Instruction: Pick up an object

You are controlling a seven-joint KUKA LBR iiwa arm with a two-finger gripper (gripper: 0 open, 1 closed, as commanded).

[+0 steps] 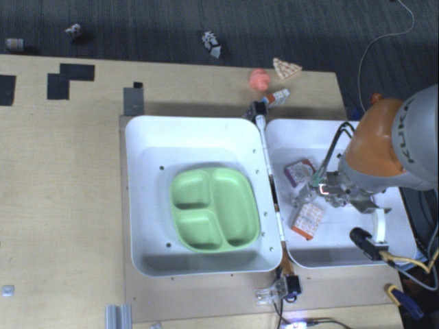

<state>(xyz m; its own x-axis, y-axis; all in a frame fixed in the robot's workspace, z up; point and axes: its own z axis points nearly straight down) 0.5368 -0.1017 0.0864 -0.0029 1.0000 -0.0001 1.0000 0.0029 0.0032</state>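
Grey arm with orange band [374, 149] seen reaching in from the right over the right shallow white bin [343, 252]. Gripper [322, 189] low in that bin; state of fingers could not be told. Small purple packet [299, 173] just left of gripper, orange-and-white packet [308, 220] just nearer. Green three-compartment plastic tray [214, 208] lying in left white bin [147, 184]. Pink ball [258, 79] on wooden bench [62, 204], beyond bins.
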